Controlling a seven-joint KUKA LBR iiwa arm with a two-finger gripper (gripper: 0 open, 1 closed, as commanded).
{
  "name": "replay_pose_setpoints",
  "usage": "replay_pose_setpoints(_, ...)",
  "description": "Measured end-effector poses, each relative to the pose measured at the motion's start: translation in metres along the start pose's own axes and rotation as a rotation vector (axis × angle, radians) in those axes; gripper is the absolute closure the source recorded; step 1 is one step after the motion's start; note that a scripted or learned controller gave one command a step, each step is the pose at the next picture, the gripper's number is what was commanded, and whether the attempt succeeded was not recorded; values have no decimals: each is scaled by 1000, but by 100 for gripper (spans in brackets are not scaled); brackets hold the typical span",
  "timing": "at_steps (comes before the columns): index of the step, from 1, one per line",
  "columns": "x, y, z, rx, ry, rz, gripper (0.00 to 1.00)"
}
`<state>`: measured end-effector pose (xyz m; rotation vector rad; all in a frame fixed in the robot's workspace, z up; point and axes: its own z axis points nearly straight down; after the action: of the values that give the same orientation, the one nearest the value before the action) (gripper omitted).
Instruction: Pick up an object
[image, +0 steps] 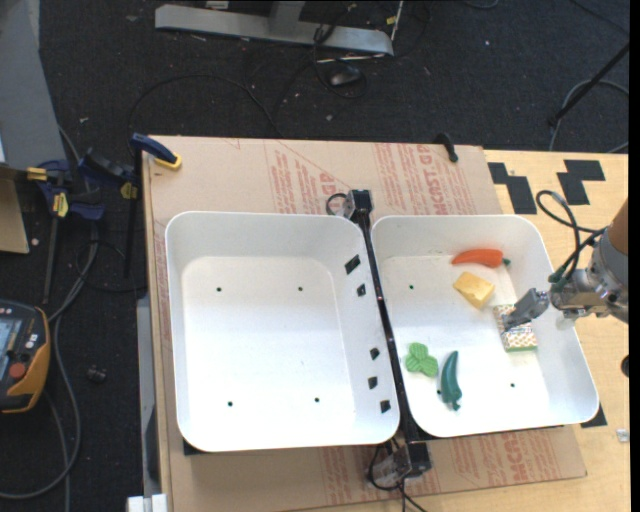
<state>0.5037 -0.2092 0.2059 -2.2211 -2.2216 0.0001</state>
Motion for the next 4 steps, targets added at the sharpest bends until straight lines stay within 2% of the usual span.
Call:
replay_pose_setpoints(1,10,65,64,5,2,-3,0)
replay_pose_setpoints(2,-13,138,96,2,0,-1,0)
replay_pose_setpoints(3,-1,155,114,1,0,-1,0)
replay_pose_setpoints(4,32,131,113,0,1,-2,0)
